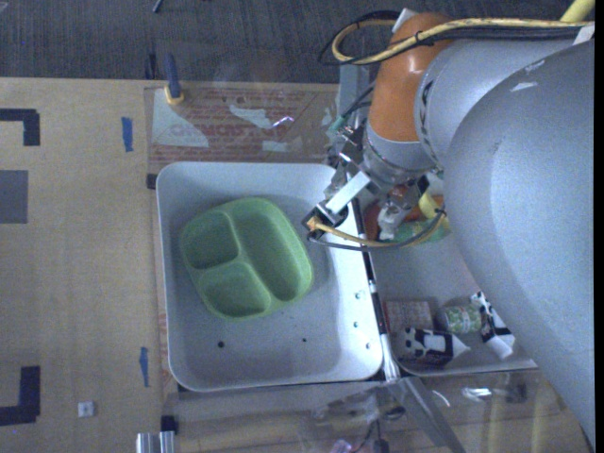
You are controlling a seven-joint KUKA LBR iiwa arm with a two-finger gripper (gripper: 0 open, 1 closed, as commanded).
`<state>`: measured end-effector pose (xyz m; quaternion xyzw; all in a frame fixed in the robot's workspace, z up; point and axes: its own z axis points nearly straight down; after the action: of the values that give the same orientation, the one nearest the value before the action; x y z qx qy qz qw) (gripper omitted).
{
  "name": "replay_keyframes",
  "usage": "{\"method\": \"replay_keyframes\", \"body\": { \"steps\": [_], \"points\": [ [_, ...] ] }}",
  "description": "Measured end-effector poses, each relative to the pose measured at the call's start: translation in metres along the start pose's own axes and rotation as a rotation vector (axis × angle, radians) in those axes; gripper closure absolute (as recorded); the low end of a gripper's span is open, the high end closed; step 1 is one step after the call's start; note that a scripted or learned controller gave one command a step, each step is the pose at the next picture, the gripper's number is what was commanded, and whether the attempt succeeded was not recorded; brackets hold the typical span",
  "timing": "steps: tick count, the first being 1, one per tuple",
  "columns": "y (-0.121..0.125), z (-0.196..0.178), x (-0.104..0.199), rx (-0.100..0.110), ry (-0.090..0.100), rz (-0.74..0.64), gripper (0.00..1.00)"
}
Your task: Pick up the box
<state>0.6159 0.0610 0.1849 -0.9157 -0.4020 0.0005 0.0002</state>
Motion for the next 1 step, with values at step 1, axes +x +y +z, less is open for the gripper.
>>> {"method": "replay_keyframes", "body": {
  "steps": [1],
  "points": [
    [-0.0211,0.0517,-0.0043,-0.022,-0.007,0.029,0.0]
  ]
}}
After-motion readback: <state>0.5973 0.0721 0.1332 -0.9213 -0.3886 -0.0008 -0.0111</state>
